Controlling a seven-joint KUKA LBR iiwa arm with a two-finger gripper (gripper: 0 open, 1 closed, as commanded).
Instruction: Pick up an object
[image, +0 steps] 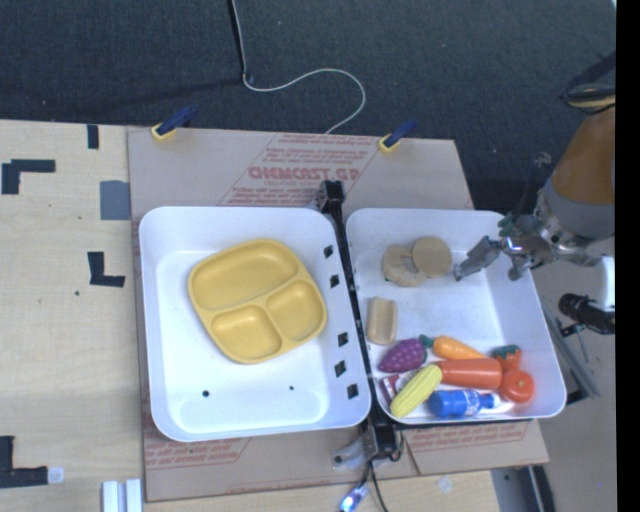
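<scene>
My gripper (492, 266) hangs over the upper right part of the right bin (470, 222), open, with nothing between its fingers. Just left of it lie two round tan cookies (416, 261). A tan bread slice (381, 321) lies lower at the bin's left. Along the bin's front edge sit purple grapes (404, 353), a carrot (458, 348), a corn cob (416, 389), a red sausage (468, 373), a tomato (517, 384) and a blue bottle (460, 403).
The left bin (170, 330) holds a yellow divided plate (257, 299). Both bins rest on a cardboard sheet (290, 170) held by clips. The arm's orange band (590, 160) and wrist stand over the right bin's right rim.
</scene>
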